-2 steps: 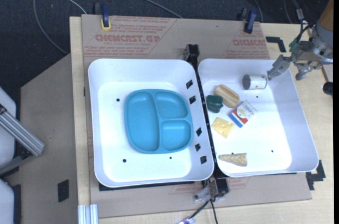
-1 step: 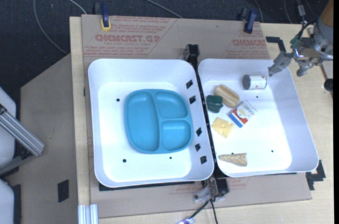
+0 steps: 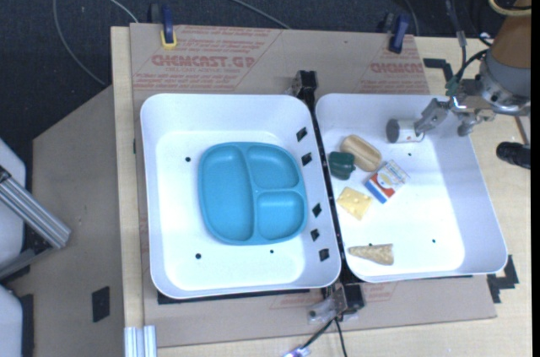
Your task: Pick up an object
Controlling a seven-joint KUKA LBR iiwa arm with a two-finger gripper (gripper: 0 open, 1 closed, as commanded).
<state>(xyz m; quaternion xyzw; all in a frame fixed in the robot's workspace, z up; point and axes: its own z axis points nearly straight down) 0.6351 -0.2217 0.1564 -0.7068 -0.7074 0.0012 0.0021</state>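
Camera view, from above at a slant. Gripper (image 3: 396, 130) sits over the upper part of the right bin (image 3: 472, 203), reaching in from the right on the grey arm (image 3: 498, 89) with its orange band. Finger state: cannot tell at this angle; nothing visible in its hold.

Nearest items, just down and left of the gripper: a tan bread-roll shape (image 3: 361, 150), close but apart from it. Touching or just beside the roll, a small dark green object (image 3: 341, 165) near the divider between the bins. Below the roll, a small white packet with red and blue marks (image 3: 386, 181). Next down, a yellow cheese-like block (image 3: 354, 202). Near the front wall, a tan wedge (image 3: 372, 254), well apart from the gripper.

Left bin (image 3: 160, 144) holds a blue divided plate (image 3: 251, 191), lying flat, centred.

Progress, as judged: no pick made yet. All loose items rest on the bin floor. Gripper looks positioned near the roll, so that seems the likeliest target. Left to do: descend, close on an item, lift it clear.
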